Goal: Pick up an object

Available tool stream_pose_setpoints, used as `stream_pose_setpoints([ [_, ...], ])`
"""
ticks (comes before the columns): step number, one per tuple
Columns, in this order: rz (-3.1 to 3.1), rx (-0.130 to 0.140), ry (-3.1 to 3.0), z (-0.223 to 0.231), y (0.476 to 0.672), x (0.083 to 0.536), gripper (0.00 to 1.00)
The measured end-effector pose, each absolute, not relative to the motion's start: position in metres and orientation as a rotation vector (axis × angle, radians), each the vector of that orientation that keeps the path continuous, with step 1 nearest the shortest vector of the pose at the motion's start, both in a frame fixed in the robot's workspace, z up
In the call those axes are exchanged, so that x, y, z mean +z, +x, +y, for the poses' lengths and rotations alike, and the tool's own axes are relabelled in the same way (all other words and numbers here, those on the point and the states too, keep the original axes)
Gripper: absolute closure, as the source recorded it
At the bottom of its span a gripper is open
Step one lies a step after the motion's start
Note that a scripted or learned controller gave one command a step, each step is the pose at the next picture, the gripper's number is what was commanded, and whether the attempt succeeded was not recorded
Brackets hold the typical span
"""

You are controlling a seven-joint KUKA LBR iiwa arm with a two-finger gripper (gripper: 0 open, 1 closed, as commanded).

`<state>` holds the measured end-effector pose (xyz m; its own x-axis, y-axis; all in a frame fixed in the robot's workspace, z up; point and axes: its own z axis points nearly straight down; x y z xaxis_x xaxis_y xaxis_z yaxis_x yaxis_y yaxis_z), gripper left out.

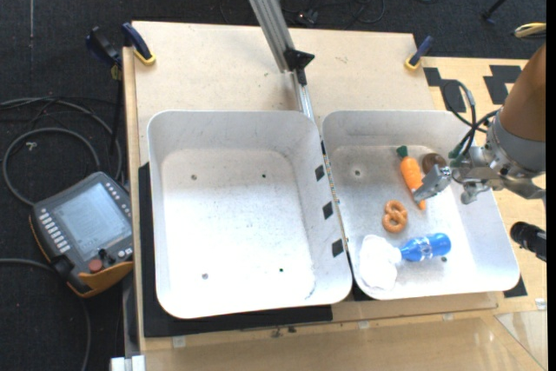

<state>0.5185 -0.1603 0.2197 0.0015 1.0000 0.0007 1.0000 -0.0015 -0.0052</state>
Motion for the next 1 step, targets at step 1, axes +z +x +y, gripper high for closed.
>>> stream_pose_setpoints([
  [1,-2.217,0.004,-2.218,-0.1504,0.5205,0.1612,0.0],
])
